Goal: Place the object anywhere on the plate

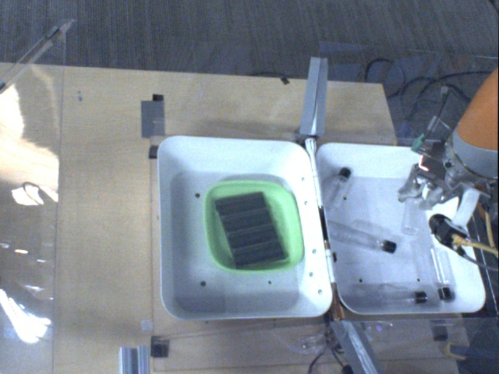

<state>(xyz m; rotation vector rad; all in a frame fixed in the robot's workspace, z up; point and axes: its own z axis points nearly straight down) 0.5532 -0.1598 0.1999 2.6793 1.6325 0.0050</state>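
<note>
Camera view. Gripper: over the right bin's far right side; whether clenched or released cannot be told.

Clear vials with black caps: several lying flat in the right bin. Central vial: long axis left-right, slightly slanted, cap toward the right.

Green plate: in the left bin, bearing a dark ribbed block.

Step judged: picking. Advice: close across the vial's narrow width, mid-length.
</note>
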